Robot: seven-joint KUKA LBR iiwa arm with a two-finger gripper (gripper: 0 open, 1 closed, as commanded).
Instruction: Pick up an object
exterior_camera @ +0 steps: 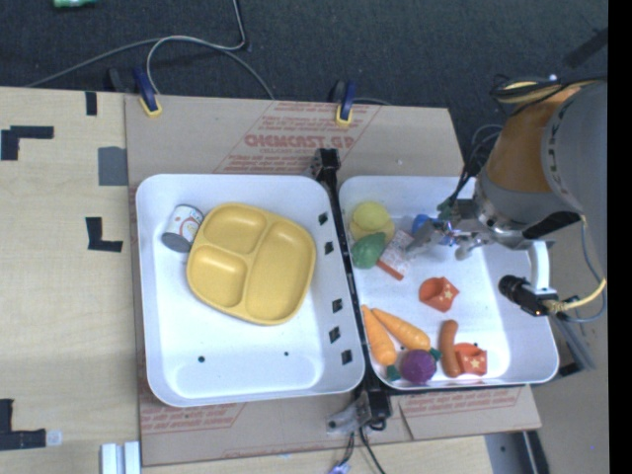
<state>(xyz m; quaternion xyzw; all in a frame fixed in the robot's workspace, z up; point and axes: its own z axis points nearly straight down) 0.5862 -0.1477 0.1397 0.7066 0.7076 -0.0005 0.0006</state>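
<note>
Right bin is crowded: carrots and purple ball at the near edge, red block mid-bin. End effector hovers by the far edge; can't tell its state. Risk: it clips neighbours and grabs nothing.

A yellow divided plate is lying in the white left bin. The white right bin is showing orange carrots, a purple ball, a yellow-green fruit and a red block. The arm is showing grey with an orange band.
</note>
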